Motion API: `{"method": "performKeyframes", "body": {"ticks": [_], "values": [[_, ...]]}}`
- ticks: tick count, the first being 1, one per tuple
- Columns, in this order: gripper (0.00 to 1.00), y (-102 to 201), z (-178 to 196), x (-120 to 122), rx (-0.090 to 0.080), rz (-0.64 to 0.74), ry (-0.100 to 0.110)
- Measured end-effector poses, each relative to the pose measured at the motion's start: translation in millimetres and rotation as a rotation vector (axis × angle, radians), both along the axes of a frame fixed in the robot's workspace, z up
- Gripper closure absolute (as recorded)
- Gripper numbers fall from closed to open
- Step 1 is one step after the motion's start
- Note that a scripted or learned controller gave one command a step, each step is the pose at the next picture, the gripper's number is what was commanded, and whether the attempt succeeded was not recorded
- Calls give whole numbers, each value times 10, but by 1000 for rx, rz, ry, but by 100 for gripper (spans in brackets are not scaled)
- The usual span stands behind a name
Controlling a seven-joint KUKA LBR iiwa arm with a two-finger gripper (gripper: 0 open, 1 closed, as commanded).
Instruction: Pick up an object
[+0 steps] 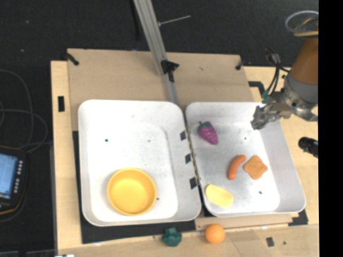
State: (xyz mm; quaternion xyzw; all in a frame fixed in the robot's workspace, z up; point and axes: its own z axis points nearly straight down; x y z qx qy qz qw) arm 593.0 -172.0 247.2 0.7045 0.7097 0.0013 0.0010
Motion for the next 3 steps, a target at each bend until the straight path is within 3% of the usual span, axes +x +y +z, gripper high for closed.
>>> {"method": "performKeyframes", "body": {"ticks": [3], "values": [[100, 1464, -61, 508, 0, -2, 1]]}}
